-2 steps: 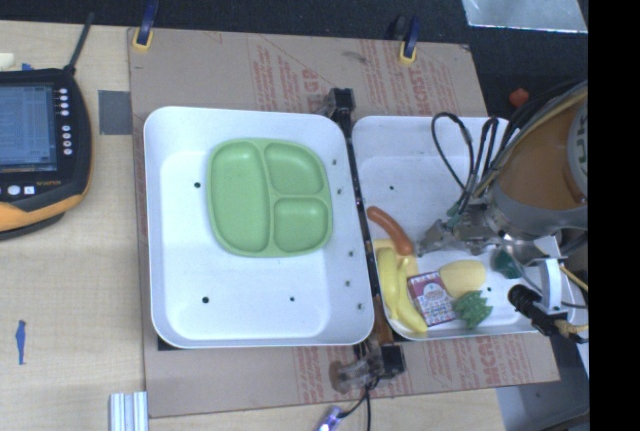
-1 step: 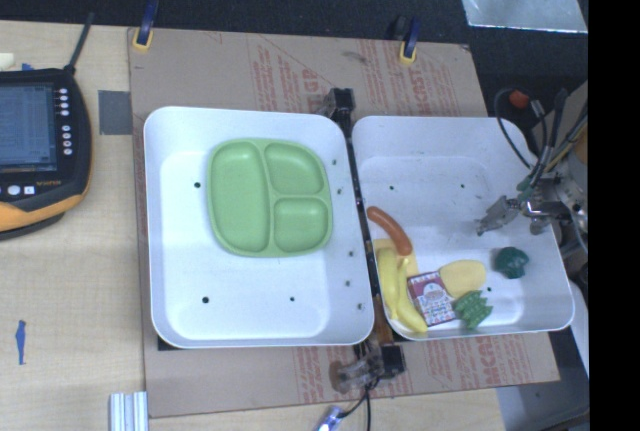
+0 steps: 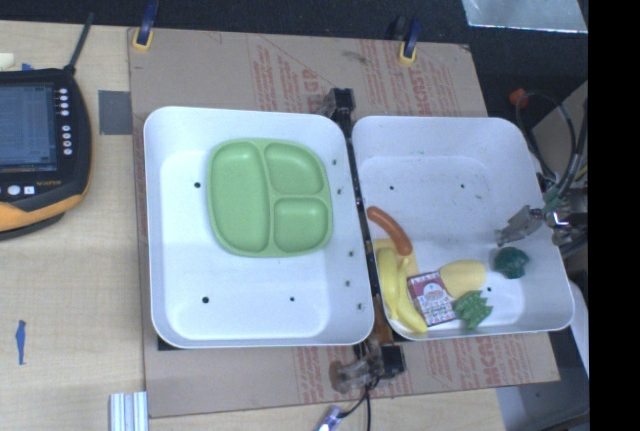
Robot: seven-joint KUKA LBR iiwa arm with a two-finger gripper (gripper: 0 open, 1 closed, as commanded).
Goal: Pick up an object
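Observation:
The right bin [image 3: 440, 144] holds several small objects along its near side. An orange-brown sausage [image 3: 390, 230] lies by the left wall, with a yellow banana [image 3: 395, 294] below it. A small red and white box [image 3: 432, 299] rests against the banana. Beside the box lie a yellow lemon-like piece [image 3: 462, 275] and a green broccoli piece [image 3: 473, 309]. A dark green round object [image 3: 512, 262] sits near the right wall. My gripper [image 3: 518, 222] reaches in over the bin's right rim, just above the dark green object and apart from it, holding nothing that I can see.
The left bin [image 3: 180, 279] holds a light green divided plate [image 3: 269, 196]. A teach pendant [image 3: 35, 147] lies on the bench at far left. Cables [image 3: 560, 154] hang by the right bin's outer edge. Clamps [image 3: 408, 41] pin the cardboard sheet at the back.

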